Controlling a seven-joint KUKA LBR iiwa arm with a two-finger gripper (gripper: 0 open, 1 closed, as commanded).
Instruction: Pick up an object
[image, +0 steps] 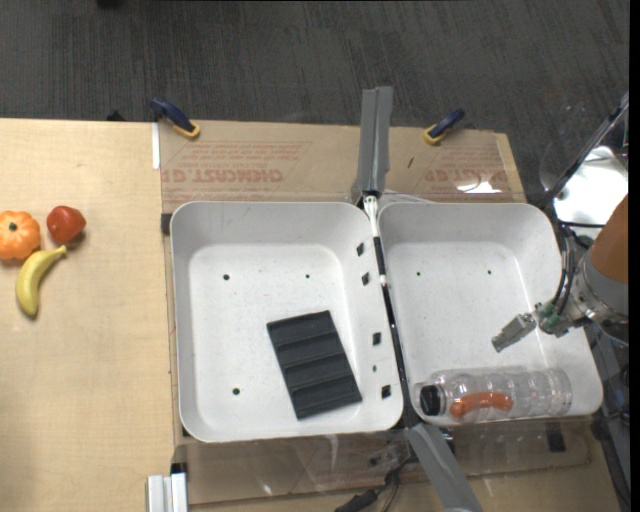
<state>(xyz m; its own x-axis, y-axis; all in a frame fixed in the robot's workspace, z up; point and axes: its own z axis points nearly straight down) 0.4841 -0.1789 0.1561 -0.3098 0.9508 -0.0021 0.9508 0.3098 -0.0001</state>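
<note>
gripper (512, 333) hanging over right white bin (470, 230), can't tell if squeezing | clear plastic bottle w/ orange bit inside (495, 394) lying just below it by front wall, long way going left-right

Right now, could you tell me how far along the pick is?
Nothing looks picked yet. The clear bottle lies on the floor of the right bin, and the black ridged block lies in the left bin. The gripper hangs above the bottle. Grasping and lifting remain.
</note>
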